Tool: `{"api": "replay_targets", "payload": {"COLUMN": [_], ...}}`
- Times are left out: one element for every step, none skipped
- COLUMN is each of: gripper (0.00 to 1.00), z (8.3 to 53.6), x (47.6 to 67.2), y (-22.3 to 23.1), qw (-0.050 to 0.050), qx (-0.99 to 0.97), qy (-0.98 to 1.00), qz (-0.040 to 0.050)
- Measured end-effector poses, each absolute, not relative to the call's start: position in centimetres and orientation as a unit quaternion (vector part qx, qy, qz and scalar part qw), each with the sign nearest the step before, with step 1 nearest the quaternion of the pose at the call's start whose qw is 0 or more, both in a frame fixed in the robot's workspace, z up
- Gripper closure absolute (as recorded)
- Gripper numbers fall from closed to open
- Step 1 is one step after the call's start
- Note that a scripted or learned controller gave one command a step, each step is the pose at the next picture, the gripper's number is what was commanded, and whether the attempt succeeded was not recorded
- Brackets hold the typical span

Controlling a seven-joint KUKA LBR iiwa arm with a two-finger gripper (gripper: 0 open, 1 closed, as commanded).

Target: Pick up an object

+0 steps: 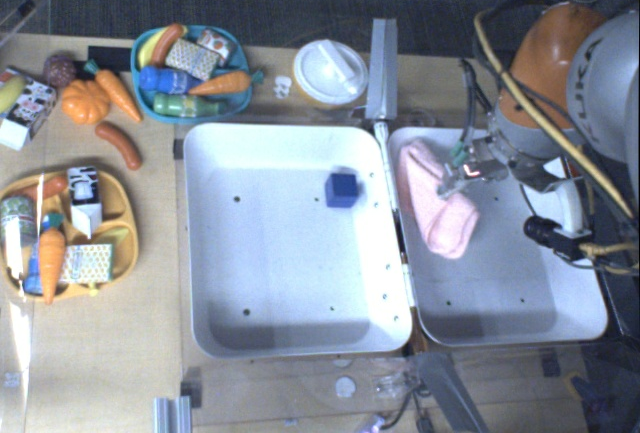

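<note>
Over the right bin [560,321] the gripper [462,171] hangs low, right at the edge of a pink cloth [437,201] that lies bunched along the bin's left side; whether its fingers are spread or closed I cannot tell from here, and nothing is plainly caught between them. The other likely target, a small blue cube [342,189], sits alone in the left bin [230,271], well apart from the arm. My worry is the cloth itself: soft and heaped, it may fold away under a pinch, so the fingers could close on a thin edge that slips free on the lift; it also lies near the bin wall, which may block a finger coming down.
</note>
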State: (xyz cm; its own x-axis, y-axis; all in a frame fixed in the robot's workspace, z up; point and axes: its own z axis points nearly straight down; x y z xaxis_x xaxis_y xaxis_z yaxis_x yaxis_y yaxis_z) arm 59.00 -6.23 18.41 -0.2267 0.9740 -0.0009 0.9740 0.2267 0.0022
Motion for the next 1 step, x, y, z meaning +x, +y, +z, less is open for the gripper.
{"api": "replay_targets", "payload": {"gripper": [1.00], "z": [23.11], "x": [58.70], "y": [-8.53], "qw": [0.001], "qx": [0.567], "qy": [0.824], "qz": [0.0005]}}
